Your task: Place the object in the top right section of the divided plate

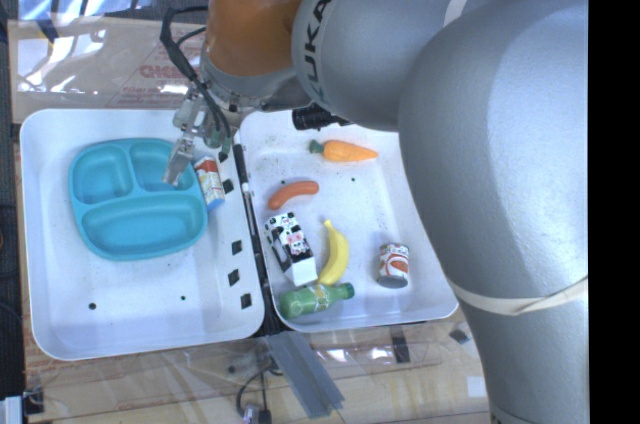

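A blue divided plate [135, 212] lies in the left bin [60, 302], with two small sections at its far side and one large section at the front. My gripper [190, 152] hangs over the plate's top right section, at its right rim. A small red-and-white container [210, 184] sits just below and to the right of the gripper, against the plate's right edge. I cannot make out whether it is held or resting there.
The right bin [420, 242] holds a carrot [345, 151], a sausage [292, 194], a cow-patterned carton [289, 247], a banana [335, 254], a green bottle [315, 300] and a small can [393, 265]. The big grey arm covers the view's right side.
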`<move>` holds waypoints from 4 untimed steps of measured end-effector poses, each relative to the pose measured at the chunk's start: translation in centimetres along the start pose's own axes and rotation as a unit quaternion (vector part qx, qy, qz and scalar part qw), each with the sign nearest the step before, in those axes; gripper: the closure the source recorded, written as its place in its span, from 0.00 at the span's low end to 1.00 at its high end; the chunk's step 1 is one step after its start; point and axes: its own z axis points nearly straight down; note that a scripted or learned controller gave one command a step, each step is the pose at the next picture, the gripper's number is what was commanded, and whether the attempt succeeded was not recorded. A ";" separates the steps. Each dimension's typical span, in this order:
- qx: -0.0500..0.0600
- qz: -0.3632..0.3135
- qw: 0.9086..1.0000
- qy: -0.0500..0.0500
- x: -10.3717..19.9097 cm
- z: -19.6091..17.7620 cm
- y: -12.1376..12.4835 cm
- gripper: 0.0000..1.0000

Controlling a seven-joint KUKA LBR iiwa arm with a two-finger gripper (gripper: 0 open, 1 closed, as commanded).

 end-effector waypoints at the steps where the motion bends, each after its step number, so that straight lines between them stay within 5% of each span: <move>1: 0.001 0.071 0.997 0.001 0.9 5.4 3.0 0.00; 2: 0.001 0.070 0.998 0.001 0.7 4.4 3.0 1.00; 3: 0.000 -0.105 0.994 0.001 2.5 0.0 -3.2 1.00; 4: 0.000 -0.201 0.980 -0.001 -0.2 0.4 0.8 1.00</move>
